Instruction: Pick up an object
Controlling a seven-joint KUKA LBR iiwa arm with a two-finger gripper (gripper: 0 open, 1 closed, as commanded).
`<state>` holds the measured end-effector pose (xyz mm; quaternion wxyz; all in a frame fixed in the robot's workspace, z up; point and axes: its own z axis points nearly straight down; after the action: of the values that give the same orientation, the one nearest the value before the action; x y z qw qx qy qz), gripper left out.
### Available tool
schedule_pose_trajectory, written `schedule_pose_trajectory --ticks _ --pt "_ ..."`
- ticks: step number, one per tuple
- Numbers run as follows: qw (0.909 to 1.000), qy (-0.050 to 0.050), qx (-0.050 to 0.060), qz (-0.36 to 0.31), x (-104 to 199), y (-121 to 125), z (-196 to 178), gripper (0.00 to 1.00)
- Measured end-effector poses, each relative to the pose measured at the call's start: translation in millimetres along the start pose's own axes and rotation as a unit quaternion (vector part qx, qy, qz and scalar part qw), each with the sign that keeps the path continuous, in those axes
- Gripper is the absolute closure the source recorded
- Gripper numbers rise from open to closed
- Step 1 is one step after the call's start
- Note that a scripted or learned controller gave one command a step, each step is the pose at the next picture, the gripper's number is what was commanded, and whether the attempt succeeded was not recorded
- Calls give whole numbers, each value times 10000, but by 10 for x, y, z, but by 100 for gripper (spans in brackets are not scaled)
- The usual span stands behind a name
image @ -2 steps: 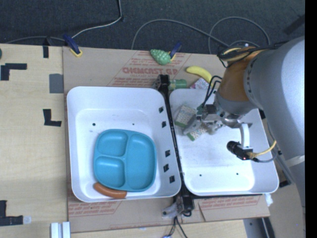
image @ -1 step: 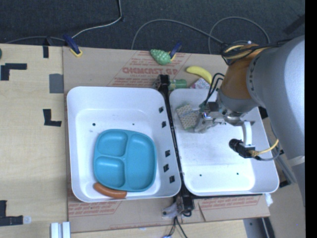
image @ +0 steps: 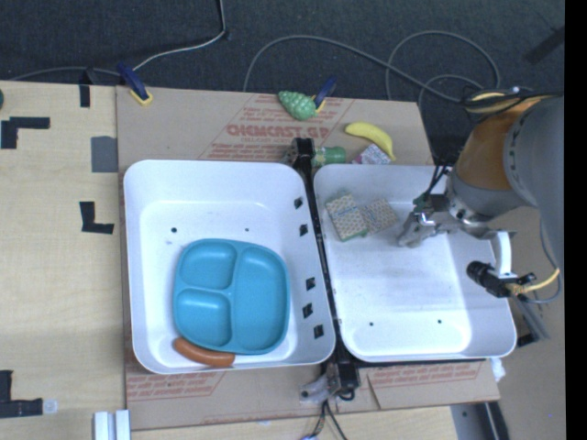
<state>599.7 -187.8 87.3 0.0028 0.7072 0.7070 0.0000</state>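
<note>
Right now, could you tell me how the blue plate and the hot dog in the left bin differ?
The plate is light blue; the hot dog is orange-brown. The plate is broad, rounded-square and split into three compartments; the hot dog is a thin, slightly curved stick. The plate fills the middle of the bin's floor; the hot dog lies along the plate's near edge by the bin's front wall. Both sit in the left bin, away from the gripper.

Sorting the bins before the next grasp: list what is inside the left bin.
The left bin holds a blue divided plate lying flat, with an orange sausage-shaped piece at its lower edge, apparently partly tucked beneath. Whatever lies under the plate is covered.
</note>
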Motion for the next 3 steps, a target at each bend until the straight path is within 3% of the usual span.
schedule_pose_trajectory --ticks 1,2,3 --pt "10000 14 12 -7 921 308 17 100" --pt "10000 -65 -5 17 828 298 12 0" --pt "10000 30 61 -2 601 668 27 0"
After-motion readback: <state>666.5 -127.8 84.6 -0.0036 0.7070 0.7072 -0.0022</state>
